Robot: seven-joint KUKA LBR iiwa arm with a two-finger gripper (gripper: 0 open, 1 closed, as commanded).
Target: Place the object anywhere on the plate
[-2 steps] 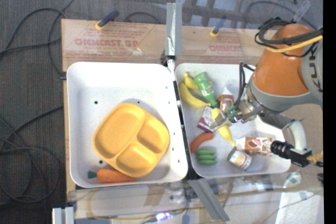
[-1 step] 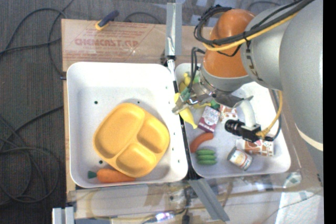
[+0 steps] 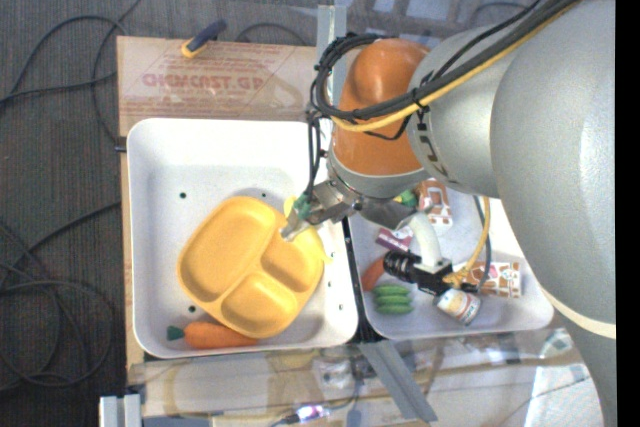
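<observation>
A yellow plate [image 3: 245, 265] with three compartments lies tilted in the left bin [image 3: 160, 165]. My gripper [image 3: 300, 220] hangs over the plate's upper right rim, close to the wall between the bins. A small green and yellow thing [image 3: 298, 206] shows right at the gripper's tip, partly hidden by it. Whether it is held or only lies behind the gripper I cannot tell. The orange-banded wrist above hides the bin's back right corner.
An orange carrot [image 3: 208, 336] with a green top lies at the left bin's front wall, below the plate. The right bin [image 3: 530, 315] holds a green pea pod [image 3: 393, 299], a small orange piece [image 3: 372, 273], a little bottle [image 3: 460, 305] and small cartons [image 3: 503, 277].
</observation>
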